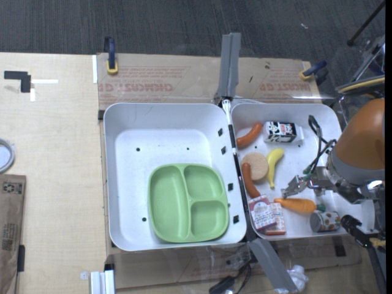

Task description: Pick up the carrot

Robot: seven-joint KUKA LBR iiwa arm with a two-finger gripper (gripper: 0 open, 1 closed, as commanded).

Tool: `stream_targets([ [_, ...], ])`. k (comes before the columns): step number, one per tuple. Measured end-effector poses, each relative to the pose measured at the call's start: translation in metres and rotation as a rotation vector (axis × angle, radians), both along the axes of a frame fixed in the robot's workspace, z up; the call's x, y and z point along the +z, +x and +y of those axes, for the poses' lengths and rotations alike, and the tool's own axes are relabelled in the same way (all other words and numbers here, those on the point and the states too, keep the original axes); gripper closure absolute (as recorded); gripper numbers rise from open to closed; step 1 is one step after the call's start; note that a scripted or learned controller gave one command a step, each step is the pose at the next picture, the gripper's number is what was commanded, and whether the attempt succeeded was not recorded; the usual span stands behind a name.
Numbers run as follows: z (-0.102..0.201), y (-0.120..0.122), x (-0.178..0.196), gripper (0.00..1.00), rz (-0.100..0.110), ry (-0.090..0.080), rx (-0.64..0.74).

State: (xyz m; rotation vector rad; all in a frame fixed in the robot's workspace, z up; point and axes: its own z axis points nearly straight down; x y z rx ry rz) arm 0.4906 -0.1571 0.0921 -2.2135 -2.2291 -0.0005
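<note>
Carrot (298, 205) lies flat in right bin (327, 118), near front wall, tip pointing left, beside red-labelled packet (267, 216) and small can (323, 221). Gripper (296, 187) hovers just above carrot's left end; fingers (291, 190) look slightly spread, nothing between them, though view too blurred to be sure. Same bin holds banana (273, 165), round cookie (256, 165), two sausages (248, 135), black-and-white carton (280, 131). Left bin (122, 127) holds green divided plate (188, 202).
</note>
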Motion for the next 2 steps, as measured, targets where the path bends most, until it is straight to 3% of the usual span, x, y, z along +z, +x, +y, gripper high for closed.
stream_targets([
  [1, 0.0362, -0.013, -0.0007, 0.0, 0.001, 0.0, 0.264],
  [2, 0.0356, -0.0125, 0.008, 1.0, 0.0, 0.0, 0.26],
])
